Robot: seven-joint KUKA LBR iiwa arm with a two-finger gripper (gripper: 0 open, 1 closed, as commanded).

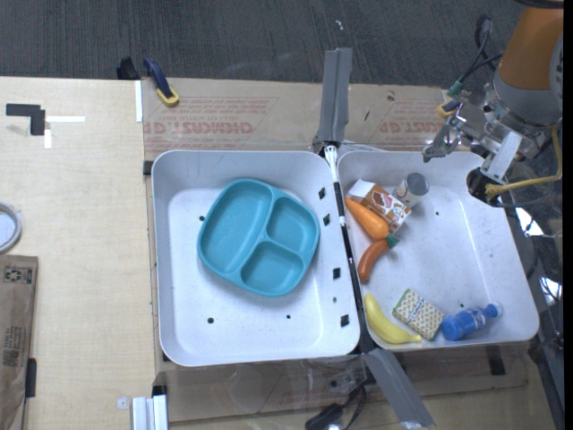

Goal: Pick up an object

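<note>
The right bin (488,240) holds several items. An orange carrot (367,218) lies beside a small printed carton (387,202) and a grey can (414,186) near the far left corner. Below them is an orange sausage (374,256). Along the near edge lie a yellow banana (389,325), a patterned cracker pack (418,313) and a blue bottle (466,322). My gripper (470,150) hangs over the bin's far right rim, apart from all the items, with nothing visibly in it.
A light blue divided plate (260,237) lies in the left bin (179,312). A grey divider post (336,97) rises between the bins at the back. Cables trail from the wrist (524,97) along the right bin's right side.
</note>
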